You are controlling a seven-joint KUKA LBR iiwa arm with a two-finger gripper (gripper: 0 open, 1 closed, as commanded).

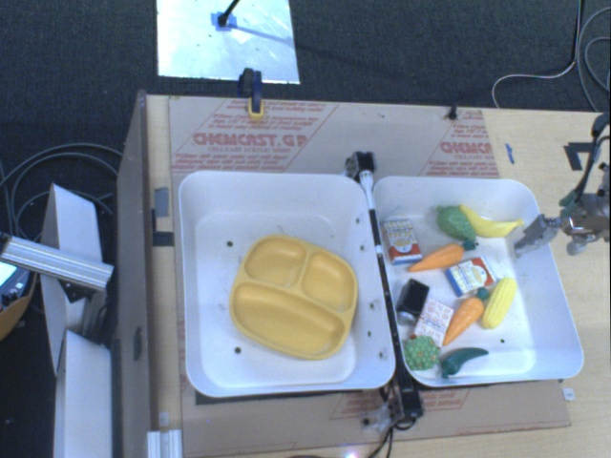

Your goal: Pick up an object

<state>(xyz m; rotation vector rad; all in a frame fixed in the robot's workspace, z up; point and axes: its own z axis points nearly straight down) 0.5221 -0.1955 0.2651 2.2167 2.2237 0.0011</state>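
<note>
Yellow tray [294, 299] (3 compartments, glossy) | left bin [205, 256] | toy veg [456, 319] right bin [554, 294]

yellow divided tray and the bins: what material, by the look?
Yellow tray: looks like moulded plastic, matte to satin; uniform colour, soft rounded compartment ridges. Left bin and right bin: likely thin formed plastic, smooth white with slight sheen; rounded corners and lips. Cannot confirm from the view alone.

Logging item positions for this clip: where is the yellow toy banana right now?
The yellow toy banana lies in the right white bin, near its far edge, touching the green leafy toy vegetable on its left and above the orange toy carrot.
</note>
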